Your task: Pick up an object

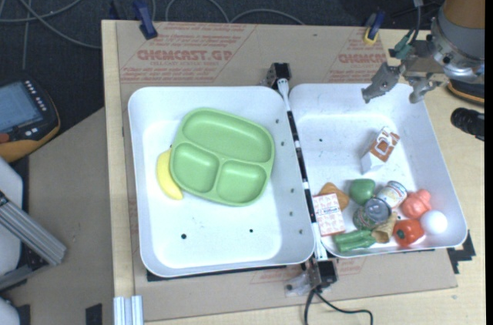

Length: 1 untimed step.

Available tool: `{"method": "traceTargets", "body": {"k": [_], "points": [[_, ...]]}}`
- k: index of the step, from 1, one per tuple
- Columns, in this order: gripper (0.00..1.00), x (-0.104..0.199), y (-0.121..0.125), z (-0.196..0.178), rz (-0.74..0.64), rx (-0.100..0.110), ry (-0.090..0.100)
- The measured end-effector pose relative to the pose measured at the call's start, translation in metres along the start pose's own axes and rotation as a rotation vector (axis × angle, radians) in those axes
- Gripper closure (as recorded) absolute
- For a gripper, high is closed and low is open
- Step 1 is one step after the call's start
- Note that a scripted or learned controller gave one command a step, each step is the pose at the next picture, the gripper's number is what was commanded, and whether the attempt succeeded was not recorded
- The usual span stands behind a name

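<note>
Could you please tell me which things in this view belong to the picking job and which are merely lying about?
Part of the job:
- two-finger gripper, open above the right white bin
- small white and orange carton
- pile of toy food

Lying about:
- green divided plastic tray
- yellow banana
- blue clamps

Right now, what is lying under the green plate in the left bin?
A yellow banana shows from under the left edge of the green plate; its remaining part is covered. Whatever else lies beneath cannot be seen.
</note>
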<state>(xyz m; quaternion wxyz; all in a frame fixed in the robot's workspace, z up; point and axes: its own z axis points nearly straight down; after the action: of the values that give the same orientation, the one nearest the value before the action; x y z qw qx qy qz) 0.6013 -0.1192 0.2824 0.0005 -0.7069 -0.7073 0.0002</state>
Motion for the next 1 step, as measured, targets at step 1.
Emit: {"method": "traceTargets", "body": {"k": [1], "points": [[0.00,-0.0679,-0.0320,0.1458,0.002,0.002,-0.001]]}}
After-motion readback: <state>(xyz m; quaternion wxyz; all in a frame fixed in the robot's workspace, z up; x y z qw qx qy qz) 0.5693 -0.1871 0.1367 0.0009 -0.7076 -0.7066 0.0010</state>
